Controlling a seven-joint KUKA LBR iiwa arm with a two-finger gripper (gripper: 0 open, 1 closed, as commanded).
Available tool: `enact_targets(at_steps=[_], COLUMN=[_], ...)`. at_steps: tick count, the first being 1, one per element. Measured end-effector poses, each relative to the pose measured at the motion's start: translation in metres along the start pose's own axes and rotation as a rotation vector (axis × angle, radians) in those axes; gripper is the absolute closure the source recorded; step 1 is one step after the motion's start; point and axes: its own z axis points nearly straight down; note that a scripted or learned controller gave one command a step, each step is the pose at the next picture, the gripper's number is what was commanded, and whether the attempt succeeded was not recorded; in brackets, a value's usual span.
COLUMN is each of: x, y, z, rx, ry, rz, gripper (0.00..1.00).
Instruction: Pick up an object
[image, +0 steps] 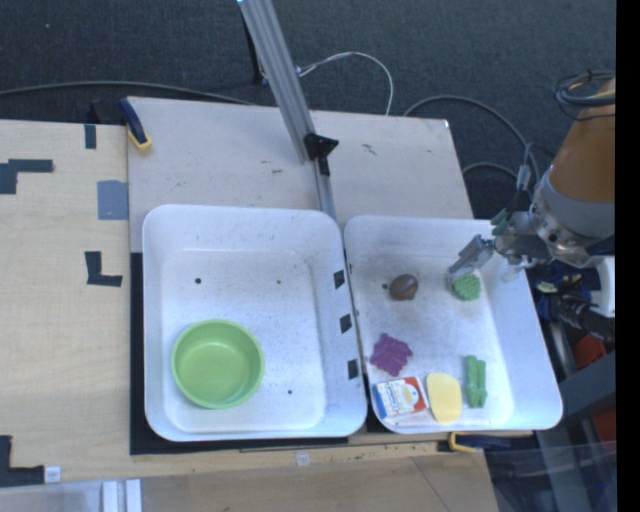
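The right bin holds a small round green object near its upper right. My gripper reaches in from the right and hangs just above and touching distance from that green object. A brown ball lies to the left of it. Lower in the same bin lie a purple knobbly piece, a white and red packet, a yellow object and a long green piece.
The left bin holds a green bowl in its lower left corner. A slanted grey pole rises behind the bins. Cables trail across the dark floor at the back.
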Motion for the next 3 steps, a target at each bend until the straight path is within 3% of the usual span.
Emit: enact_targets(at_steps=[1, 3], x=[0.0, -0.002], y=[0.0, 0.001], z=[0.0, 0.128], rx=[0.0, 0.007], ry=[0.0, 0.001], rz=[0.0, 0.001], gripper=[0.0, 0.0])
